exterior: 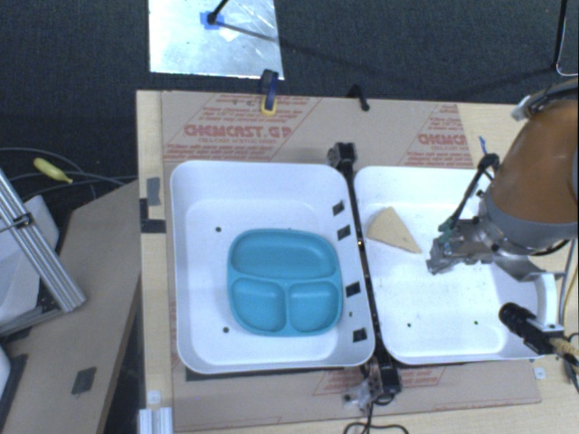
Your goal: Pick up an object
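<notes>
Right bin [425,337] holds a tan wedge [393,231]; hand [445,256] state unclear

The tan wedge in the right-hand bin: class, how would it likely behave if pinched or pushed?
The tan wedge lies flat on the right bin floor, so it would probably slide, not roll or tip. It looks thin and low, so the pincer beside it may struggle to get under an edge. It seems light for its size; its stiffness cannot be judged.

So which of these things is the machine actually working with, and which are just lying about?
Part of the job:
- tan wedge in the right bin
- pincer beside it

Lying about:
- blue divided tray in the left bin
- yellow clamp
- cardboard sheet
</notes>
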`<state>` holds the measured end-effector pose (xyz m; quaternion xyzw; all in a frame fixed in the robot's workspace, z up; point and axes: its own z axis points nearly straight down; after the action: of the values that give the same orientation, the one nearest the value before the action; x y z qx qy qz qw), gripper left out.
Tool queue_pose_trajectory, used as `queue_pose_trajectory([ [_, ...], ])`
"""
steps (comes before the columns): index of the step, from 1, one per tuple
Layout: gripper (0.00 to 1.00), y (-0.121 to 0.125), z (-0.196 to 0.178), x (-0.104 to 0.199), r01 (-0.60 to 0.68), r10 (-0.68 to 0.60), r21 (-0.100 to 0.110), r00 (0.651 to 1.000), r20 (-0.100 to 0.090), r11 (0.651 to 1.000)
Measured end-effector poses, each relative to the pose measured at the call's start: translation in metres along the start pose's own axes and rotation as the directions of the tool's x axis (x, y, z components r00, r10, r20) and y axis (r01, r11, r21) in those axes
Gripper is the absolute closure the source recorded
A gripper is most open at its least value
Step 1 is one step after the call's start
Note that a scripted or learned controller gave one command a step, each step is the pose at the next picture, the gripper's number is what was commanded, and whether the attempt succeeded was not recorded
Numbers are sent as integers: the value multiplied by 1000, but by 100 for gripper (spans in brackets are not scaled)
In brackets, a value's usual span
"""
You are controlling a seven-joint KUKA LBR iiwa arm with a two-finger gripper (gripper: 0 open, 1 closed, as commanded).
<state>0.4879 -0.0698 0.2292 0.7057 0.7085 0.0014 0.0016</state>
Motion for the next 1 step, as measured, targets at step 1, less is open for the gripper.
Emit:
queue_pose_trajectory([
  [1, 100, 42, 47, 12, 1, -1, 2, 1000, 0, 1000],
])
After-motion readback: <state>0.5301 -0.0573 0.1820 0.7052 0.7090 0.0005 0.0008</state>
